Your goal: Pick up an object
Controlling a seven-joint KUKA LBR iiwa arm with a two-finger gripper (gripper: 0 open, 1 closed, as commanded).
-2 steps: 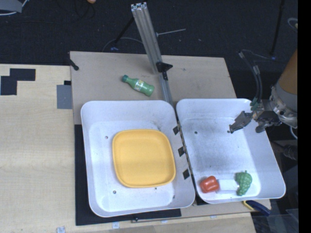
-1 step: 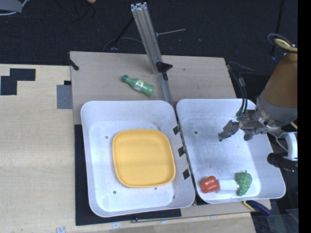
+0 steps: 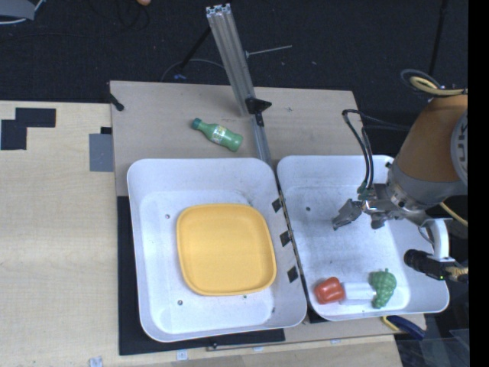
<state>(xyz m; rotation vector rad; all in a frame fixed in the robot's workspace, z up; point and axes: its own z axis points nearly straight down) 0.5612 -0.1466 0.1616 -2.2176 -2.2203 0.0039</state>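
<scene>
Fingers spread apart, gripping nothing, hovering over right bin well short of red pepper and green broccoli sitting near front wall; both probably light, rigid, slick plastic, so pinching pepper across its rounded middle.

red pepper | right bin's near edge | green broccoli just right (both lying loose)
</scene>
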